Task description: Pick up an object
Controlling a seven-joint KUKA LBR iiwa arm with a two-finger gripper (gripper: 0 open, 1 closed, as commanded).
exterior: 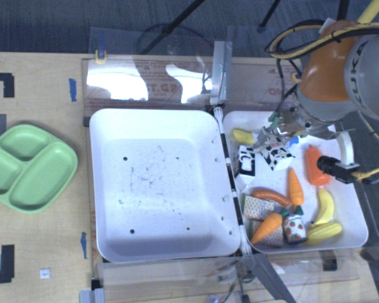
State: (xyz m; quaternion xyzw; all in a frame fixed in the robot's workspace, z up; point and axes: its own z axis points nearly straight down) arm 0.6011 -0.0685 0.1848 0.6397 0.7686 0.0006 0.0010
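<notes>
My gripper (271,136) hangs low over the back of the right bin (354,197), under the orange-banded wrist. It sits just right of a small yellow piece (243,136) and just above a black-and-white spotted toy (280,158). Further forward lie a slim carrot (295,187), a fatter carrot (266,227), a red-orange sausage (270,196), an orange block (316,166) and two bananas (326,206). I see nothing clearly held.
The left bin (158,175) is white with faint scuffs. A green divided plate (28,166) rests on the bench at far left. A black-and-white card (246,163), a waffle-like square (255,208) and a patterned cube (295,230) crowd the right bin's front.
</notes>
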